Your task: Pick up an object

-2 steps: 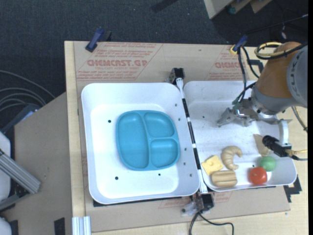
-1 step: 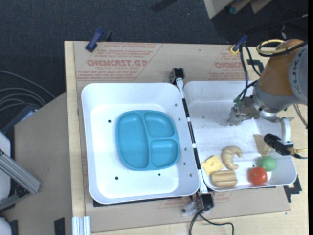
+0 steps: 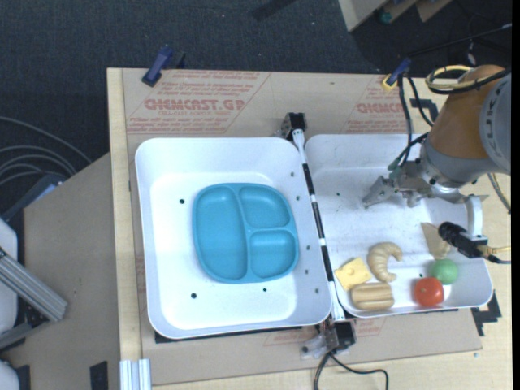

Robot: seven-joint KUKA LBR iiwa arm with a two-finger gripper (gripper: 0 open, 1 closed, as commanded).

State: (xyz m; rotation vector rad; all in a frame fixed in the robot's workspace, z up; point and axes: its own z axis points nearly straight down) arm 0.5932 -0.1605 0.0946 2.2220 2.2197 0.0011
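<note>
Gripper [image 3: 382, 193]: low over the right bin's upper half, reaching in from the arm at right; fingers point left and down; spread of the fingers cannot be told, nothing seen between them.
Arm [image 3: 467, 128]: grey with orange band, up and right of the gripper, over the bin's far right corner.
Right bin [image 3: 349, 157]: under the gripper; white floor bare just below the fingers.
Croissant [image 3: 383, 260]: tan, curved, below the gripper, near the bin's middle front.
Cheese [image 3: 353, 273]: yellow wedge, below and a bit left of the gripper, touching or just beside the croissant.
Bun [image 3: 372, 296]: brown, oblong, farthest below the gripper, at the front wall, just under the cheese.
Tomato [image 3: 428, 291]: red, round, below and right of the gripper.
Green ball [image 3: 444, 270]: just above the tomato, touching it or nearly so.
Tan piece [image 3: 435, 238]: flat, right and below the gripper, partly behind a black part.
Left bin [image 3: 162, 177]: well left of the gripper.
Tray [image 3: 244, 231]: blue, three compartments, in the left bin's middle, far left and below the gripper.
</note>
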